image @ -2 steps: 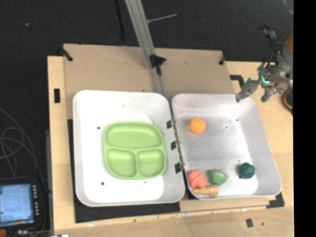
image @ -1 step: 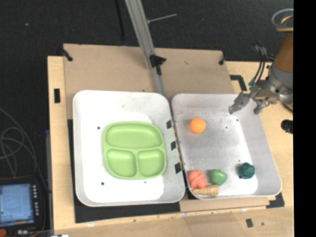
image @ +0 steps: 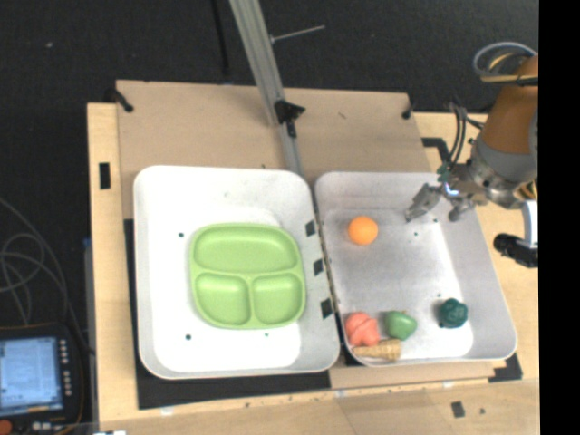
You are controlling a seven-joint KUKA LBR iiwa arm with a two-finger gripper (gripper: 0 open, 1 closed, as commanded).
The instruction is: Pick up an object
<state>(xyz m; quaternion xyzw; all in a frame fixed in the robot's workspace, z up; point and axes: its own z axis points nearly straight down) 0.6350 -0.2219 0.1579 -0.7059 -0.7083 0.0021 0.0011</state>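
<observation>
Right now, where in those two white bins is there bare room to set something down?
Right bin: the middle floor is bare, between the orange ball, the dark green object and the gripper. Its near edge is crowded with the pink object, the green object and a tan piece. Left bin: bare margins border the green divided plate.

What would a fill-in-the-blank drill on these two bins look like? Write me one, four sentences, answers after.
1. The green divided plate lies in the ____ bin of the camera view.
2. The ball in the right bin is ____ in colour.
3. The end effector hangs over the right bin's ____ edge, touching no object.
4. The dark green object sits ____ from the pink object and the light green object.

Missing words: left; orange; far; apart
</observation>
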